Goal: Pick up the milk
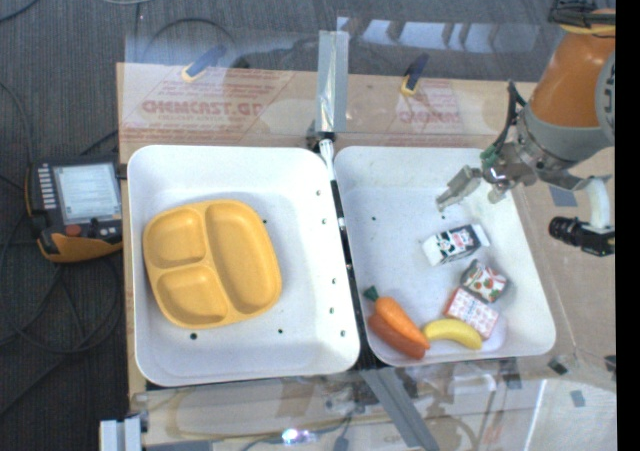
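- Camera view, looking down on two shallow white plastic bins side by side: left bin (150, 339), right bin (400, 199).
- In the left bin, toward 9 o'clock of the bench: a yellow-orange plastic plate (211, 262) with three compartments, lying flat, well apart from everything in the right bin.
- In the right bin, near its centre and slightly toward 3 o'clock: the small white milk carton with dark print (453, 243), lying on its side, touching nothing.
- At 5 o'clock from the carton, just beside it: a small box with red and white print (484, 284), and below that a second flat red-checked packet (472, 312), the two close together.
- Along the bin's 6 o'clock edge: a yellow toy banana (452, 333), with an orange toy carrot with a green top (395, 325) at its 9 o'clock side, nearly touching.
- Reaching in from 3 o'clock: grey arm with orange band, its two-finger gripper (478, 182) hovering at 12 o'clock of the milk carton, clearly apart from it.
- Fingers spread open, nothing between them.
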`<state>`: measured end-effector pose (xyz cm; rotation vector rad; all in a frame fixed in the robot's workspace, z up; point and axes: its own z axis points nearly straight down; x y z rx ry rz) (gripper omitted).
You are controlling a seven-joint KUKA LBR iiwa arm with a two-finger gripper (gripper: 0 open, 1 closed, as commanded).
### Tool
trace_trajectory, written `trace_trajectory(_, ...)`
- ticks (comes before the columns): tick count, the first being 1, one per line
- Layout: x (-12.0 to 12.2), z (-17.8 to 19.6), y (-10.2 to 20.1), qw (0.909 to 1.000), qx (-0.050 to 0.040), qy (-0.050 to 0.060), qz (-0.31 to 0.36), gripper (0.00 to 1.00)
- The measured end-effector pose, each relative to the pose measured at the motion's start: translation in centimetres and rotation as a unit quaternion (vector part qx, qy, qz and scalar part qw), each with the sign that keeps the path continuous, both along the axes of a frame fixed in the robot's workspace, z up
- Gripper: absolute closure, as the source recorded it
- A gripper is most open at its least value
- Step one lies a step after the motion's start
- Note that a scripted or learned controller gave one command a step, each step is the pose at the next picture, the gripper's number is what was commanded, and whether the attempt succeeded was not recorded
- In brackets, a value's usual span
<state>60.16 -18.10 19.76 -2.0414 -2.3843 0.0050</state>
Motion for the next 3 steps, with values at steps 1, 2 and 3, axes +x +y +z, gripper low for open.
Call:
trace_trajectory(1, -2.4, -10.5, -0.7, 0.9998, 0.0005, -0.002, 0.020, 0.00)
trace_trajectory(2, -7.3, -10.6, 1.5, 0.9957, -0.0042, -0.012, 0.092, 0.00)
trace_trajectory(3, -7.3, -0.9, -0.1, 1.0000, -0.0005, -0.001, 0.002, 0.00)
